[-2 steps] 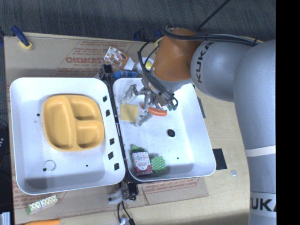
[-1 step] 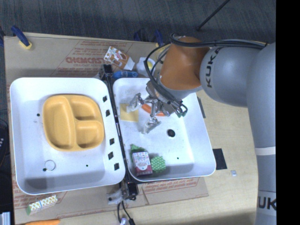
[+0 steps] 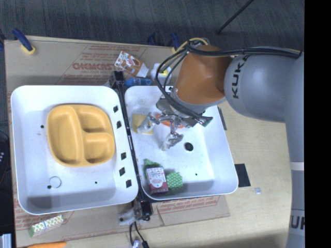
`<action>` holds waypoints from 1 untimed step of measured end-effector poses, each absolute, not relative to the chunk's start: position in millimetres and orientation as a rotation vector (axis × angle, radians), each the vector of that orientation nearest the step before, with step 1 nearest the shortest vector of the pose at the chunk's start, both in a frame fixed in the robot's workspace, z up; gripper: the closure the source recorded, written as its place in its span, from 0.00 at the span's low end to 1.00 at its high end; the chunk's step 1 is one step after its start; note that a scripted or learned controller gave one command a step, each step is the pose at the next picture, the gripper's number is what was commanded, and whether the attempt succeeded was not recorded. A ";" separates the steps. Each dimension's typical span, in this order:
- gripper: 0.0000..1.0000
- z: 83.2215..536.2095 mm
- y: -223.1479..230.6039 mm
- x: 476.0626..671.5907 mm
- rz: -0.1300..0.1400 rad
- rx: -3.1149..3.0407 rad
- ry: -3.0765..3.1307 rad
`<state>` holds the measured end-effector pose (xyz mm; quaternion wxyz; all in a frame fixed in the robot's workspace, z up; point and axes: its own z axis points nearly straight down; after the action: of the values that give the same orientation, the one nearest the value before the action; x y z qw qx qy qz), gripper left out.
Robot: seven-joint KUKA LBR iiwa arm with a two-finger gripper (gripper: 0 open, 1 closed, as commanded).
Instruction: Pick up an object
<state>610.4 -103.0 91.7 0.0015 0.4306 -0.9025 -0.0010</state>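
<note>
Centrally, fingers low in right bin, grip state unclear, green packet near front edge.

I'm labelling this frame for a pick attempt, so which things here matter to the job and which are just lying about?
Part of the job:
gripper
yellow piece beside it
green packet
right bin

Lying about:
yellow divided tray in left bin
snack packet on cardboard
wrapped sweet below the bins
</note>
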 end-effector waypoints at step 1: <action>0.00 91.6 -97.3 593.9 -0.004 1.613 -2.692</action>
<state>593.9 -97.3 91.6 0.0017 0.5138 -0.8579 -0.0013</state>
